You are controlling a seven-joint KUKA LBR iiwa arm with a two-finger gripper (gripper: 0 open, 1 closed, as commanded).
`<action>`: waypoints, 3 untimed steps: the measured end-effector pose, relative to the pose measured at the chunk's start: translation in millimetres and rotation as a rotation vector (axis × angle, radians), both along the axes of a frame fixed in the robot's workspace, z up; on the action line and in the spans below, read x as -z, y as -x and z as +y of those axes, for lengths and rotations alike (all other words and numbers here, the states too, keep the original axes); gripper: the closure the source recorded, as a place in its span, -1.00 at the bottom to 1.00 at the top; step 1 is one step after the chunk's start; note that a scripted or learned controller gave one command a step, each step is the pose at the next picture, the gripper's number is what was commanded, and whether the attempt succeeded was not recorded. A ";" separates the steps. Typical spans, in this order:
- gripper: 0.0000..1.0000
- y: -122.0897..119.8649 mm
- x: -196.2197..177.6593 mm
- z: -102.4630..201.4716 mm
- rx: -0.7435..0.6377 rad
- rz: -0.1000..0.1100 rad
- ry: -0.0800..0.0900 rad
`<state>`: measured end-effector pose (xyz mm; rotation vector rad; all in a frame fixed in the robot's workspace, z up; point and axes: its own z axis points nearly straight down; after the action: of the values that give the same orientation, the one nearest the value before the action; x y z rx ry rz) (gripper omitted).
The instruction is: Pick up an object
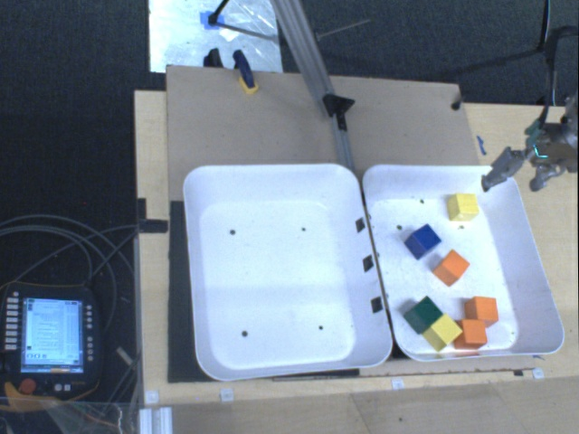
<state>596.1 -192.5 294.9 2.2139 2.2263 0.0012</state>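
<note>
Evidently nothing is grasped yet: the claw [511,172] is seen apart, unladen, at the worktop's right edge, while the blocks, the yellow block [462,206] nearest, are left in the right bin [534,269].

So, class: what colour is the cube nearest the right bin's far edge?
Yellow: the cube, clearest in the camera view.
</note>
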 end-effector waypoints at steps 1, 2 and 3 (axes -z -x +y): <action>-1.00 0.0 0.0 0.1 0.000 0.000 0.000; -1.00 -7.3 56.5 -5.8 0.003 0.004 0.000; -1.00 -9.9 118.8 -3.9 0.003 0.005 -0.001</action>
<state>606.0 -196.4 176.2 2.2206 2.2262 -0.0034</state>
